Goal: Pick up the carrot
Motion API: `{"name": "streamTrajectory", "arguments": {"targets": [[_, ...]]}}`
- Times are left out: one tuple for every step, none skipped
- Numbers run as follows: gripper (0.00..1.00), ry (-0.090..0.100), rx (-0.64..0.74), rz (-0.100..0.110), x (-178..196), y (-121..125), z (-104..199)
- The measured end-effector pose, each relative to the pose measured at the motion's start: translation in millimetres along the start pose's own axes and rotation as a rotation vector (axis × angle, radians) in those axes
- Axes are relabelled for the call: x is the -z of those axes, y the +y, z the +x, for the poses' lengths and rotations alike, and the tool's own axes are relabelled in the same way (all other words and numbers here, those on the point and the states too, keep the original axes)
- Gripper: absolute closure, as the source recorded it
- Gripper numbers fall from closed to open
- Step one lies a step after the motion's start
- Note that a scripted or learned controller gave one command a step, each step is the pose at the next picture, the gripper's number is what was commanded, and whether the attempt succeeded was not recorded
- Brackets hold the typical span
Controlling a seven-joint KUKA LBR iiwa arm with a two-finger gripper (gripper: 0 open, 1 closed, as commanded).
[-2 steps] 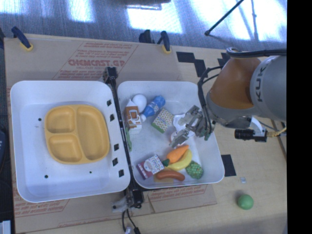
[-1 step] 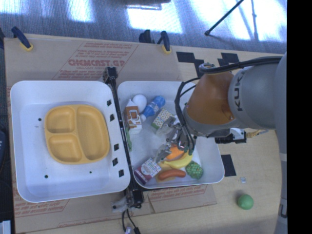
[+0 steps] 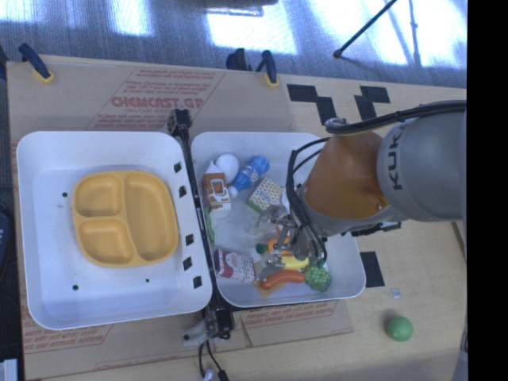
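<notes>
- Camera view: the grey arm with its orange band (image 3: 341, 177) is reaching in from the right over the right bin (image 3: 238, 296), and its gripper (image 3: 284, 240) is hanging low above the clutter near that bin's front edge.
- Whether the pincer is released or clenched I cannot tell; the wrist and cables are covering it.
- The carrot (image 3: 279, 279) is lying flat near the right bin's front edge, just below the gripper, beside a green toy (image 3: 317, 277) toward the front right corner.
- A yellow piece (image 3: 290, 261) is sitting just behind the carrot.
- A blue bottle (image 3: 252, 171) and a white ball (image 3: 227, 163) are resting near the bin's back edge.
- A yellow divided plate (image 3: 125, 216) is lying in the middle of the left bin (image 3: 40, 157).
- A green ball (image 3: 399, 329) is sitting on the bench, outside the right bin's front right corner.
</notes>
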State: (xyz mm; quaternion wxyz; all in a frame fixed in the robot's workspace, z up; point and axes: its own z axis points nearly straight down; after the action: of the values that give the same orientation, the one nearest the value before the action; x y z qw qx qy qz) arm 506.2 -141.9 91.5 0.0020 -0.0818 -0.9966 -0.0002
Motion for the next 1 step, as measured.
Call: {"name": "streamTrajectory", "arguments": {"targets": [[0.00,0.000,0.275,0.000,18.0,28.5,29.0]]}}
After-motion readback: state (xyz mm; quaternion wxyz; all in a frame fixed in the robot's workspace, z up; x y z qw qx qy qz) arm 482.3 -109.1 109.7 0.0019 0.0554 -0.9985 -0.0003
